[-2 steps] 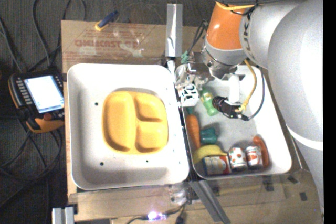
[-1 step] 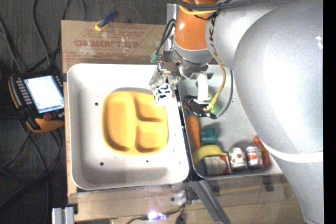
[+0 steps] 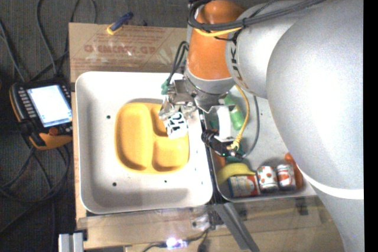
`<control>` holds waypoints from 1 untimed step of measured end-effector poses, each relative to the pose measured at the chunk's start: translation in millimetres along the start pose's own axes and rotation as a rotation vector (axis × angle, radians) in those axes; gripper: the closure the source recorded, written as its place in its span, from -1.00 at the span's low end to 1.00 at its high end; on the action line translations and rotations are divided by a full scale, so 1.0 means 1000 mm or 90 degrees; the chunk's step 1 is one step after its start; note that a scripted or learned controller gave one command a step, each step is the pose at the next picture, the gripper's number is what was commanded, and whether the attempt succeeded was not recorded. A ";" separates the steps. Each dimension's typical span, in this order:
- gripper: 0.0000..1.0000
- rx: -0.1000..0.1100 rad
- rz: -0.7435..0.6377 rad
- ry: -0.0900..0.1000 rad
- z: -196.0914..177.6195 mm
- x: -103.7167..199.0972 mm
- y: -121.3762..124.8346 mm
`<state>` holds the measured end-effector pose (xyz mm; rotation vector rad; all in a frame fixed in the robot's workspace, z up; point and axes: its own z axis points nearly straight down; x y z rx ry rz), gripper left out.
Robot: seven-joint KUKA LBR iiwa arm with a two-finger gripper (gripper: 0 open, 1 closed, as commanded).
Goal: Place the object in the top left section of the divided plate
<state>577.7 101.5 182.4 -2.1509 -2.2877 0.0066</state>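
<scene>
A yellow divided plate (image 3: 142,138) lies in the left white bin (image 3: 94,186), with one long section on its left and two smaller ones on its right. My gripper (image 3: 172,108) hangs over the plate's upper right section, beneath the orange wrist band (image 3: 215,38). A small white object with black markings (image 3: 176,123) sits right at the gripper's tip, above the ridge between the two right sections. Whether it is gripped or resting on the plate cannot be made out.
The right bin (image 3: 260,198) holds a green bottle (image 3: 236,116), a yellow round item (image 3: 233,172), a boxy can (image 3: 242,185), two red-and-white cans (image 3: 276,177) and an orange piece (image 3: 289,158). Cardboard (image 3: 124,50) lies behind the left bin. A teach pendant (image 3: 44,106) sits at far left.
</scene>
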 end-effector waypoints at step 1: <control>-1.00 0.000 0.000 0.001 0.000 0.000 0.000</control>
